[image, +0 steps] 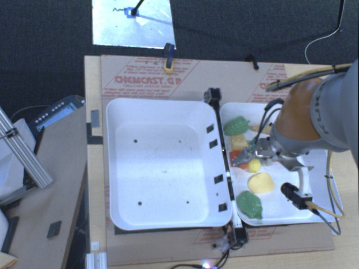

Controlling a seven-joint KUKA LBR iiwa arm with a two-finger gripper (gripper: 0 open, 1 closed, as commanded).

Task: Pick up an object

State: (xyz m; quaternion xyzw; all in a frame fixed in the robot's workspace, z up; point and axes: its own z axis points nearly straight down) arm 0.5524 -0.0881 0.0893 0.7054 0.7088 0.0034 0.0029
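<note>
My arm over the right bin, claw low among small toy foods near the divider.

I cannot tell how the claw's grip stands. It sits by the bin's left wall, beside an orange piece and a small yellow ball. A green piece lies above, a yellow lemon and another green piece below. The left bin offers wide open floor on my bench.

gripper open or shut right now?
Cannot tell. The gripper is low in the right bin among the small objects, and the wrist and clutter hide its tip.
</note>
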